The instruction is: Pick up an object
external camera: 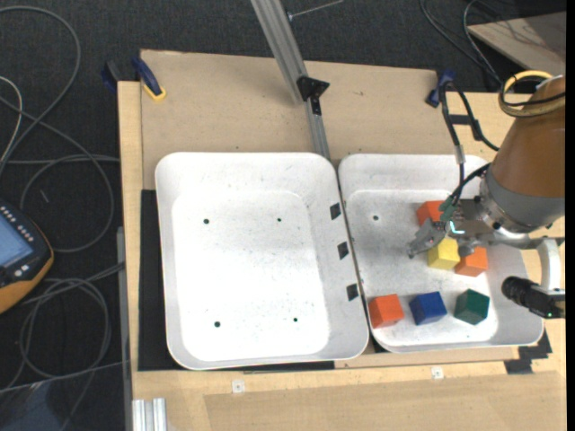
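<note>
In the right bin (395,173), my gripper (429,241) hangs low over a cluster of blocks. A yellow block (444,256) lies right beside and just under its tip. An orange block (429,212) sits just behind the gripper, and another orange block (473,260) touches the yellow one on its right. Along the bin's front edge stand an orange cube (387,310), a blue cube (428,307) and a green cube (471,306). The wrist and its cables hide part of the cluster.
The left bin (180,173) lies beside the right one, with black clips (342,250) on the shared rim. A metal pole (287,48) slants up from behind the bins. Blue clamps (149,79) hold the board's back corners.
</note>
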Robot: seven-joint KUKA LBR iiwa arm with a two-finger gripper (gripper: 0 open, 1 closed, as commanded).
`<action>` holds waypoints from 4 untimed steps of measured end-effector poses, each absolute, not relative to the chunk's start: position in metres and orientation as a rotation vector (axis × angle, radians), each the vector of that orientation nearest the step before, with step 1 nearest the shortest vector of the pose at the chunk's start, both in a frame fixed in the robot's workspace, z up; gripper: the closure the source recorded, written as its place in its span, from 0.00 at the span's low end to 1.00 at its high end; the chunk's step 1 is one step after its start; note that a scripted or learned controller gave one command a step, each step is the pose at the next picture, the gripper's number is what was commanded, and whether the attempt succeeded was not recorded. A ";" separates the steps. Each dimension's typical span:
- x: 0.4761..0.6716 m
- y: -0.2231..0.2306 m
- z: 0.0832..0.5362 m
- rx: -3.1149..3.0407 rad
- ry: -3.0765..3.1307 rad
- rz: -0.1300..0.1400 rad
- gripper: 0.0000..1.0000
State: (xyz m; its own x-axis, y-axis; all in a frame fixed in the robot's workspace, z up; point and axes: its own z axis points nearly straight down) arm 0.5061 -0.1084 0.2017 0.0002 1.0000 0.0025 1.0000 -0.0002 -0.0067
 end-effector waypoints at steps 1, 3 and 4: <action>0.507 -0.109 0.204 -2.221 -2.220 -0.001 0.00; 0.502 -0.097 0.096 -2.217 -2.217 0.005 0.00; 0.504 -0.097 0.110 -2.221 -2.221 -0.003 1.00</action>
